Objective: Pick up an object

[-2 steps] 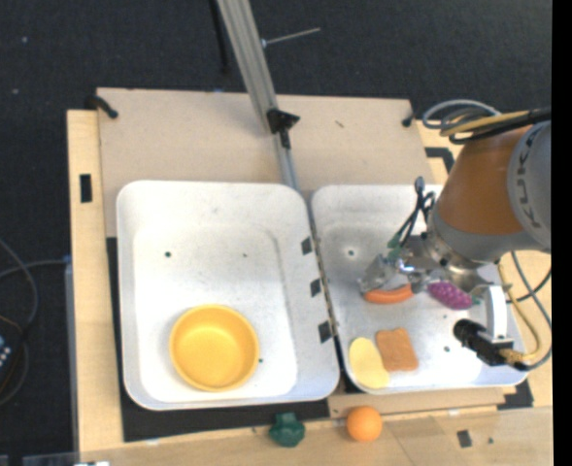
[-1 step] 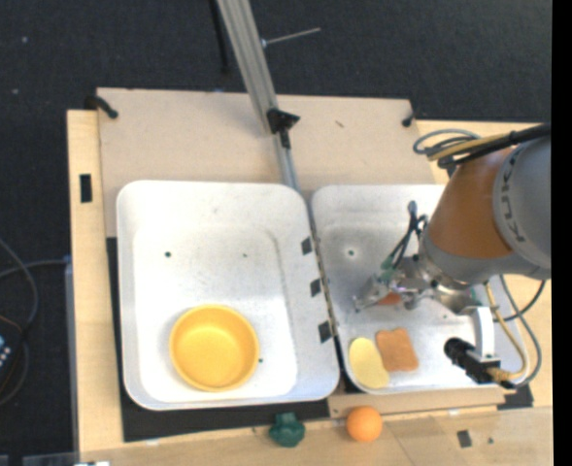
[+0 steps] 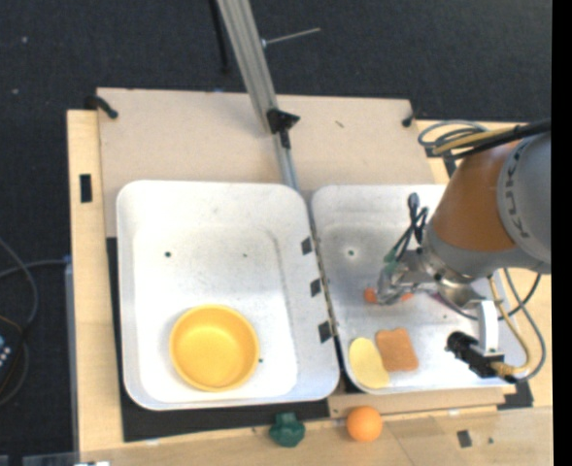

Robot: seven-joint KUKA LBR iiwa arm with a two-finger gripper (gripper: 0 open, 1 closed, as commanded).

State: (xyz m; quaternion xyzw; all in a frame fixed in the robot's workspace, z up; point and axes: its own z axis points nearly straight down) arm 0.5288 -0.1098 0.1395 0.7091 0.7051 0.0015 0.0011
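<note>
My gripper [image 3: 386, 292] is low in the right bin [image 3: 349, 212], near its middle. A small orange-red object [image 3: 371, 297] lies right at its left side, touching or nearly touching the tips. A brown spongy block [image 3: 397, 349] and a pale yellow oval piece [image 3: 366, 360] lie side by side at the bin's front edge, just below the gripper. In the left bin [image 3: 169, 221] a yellow bowl [image 3: 214, 347] sits at the front.
A slanted metal pole [image 3: 256, 76] runs from the top down to the gap between the bins. On the bench in front of the bins lie an orange ball [image 3: 364, 423] and a small green object [image 3: 286, 430]. Cables hang by the arm at right.
</note>
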